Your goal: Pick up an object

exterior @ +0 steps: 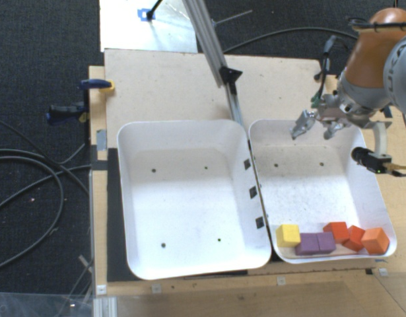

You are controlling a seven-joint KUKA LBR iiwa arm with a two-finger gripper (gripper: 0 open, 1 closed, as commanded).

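Camera view shows the gripper (316, 125) hanging over the far edge of the right bin (371, 183), its two fingers spread apart with nothing between them. From there every candidate lies toward the bin's near wall: a row of blocks running left to right, the yellow block (288, 235) at the left end, then the purple block (315, 243), the red blocks (344, 234), and the orange block (375, 240) at the right. They sit well apart from the fingers, so the coming move is probably a long reach toward the near edge before any descent.
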